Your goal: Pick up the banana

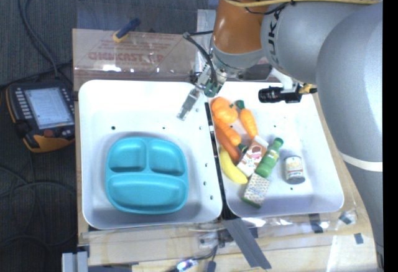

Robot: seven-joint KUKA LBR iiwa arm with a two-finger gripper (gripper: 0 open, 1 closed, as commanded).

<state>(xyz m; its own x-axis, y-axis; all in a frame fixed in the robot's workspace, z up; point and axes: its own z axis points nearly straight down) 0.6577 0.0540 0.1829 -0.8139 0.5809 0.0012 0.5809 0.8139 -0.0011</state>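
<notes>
The gripper [189, 103] hangs above the left bin [99, 93], apparently empty; the banana's [231, 168] neighbours' labels are unreadable.

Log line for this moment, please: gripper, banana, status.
gripper: over left bin, near the divider | banana: lying in right bin among carrots and bottle | status: not picked up

Sitting side by side: two white bins [93, 103]. Lying in the left bin: one blue tray [147, 174]. Piling up along the right bin's left edge: one banana [231, 169], three carrots [248, 120], one green bottle [268, 158], two small boxes [257, 188], one jar [294, 168].
</notes>
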